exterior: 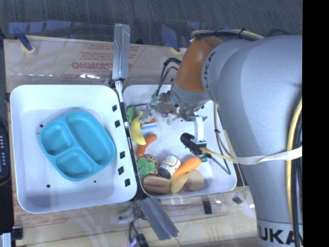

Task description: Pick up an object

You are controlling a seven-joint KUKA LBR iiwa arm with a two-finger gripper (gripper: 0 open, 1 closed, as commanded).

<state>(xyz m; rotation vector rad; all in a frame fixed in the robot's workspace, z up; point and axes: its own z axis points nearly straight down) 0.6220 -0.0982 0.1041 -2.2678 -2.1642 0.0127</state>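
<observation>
**Crowded bin, risky grab**

My grey two-finger gripper hangs over the shallow white right-hand bin; open or closed, I cannot tell. Nearest it, the yellow plastic banana lies against a side wall, so I fear a glancing, empty pinch

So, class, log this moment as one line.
hand: over right bin | near: banana, carrot | left bin: blue tray

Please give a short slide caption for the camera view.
Grey arm reaches over right bin of toy food; blue divided plate lies in left bin.
</observation>
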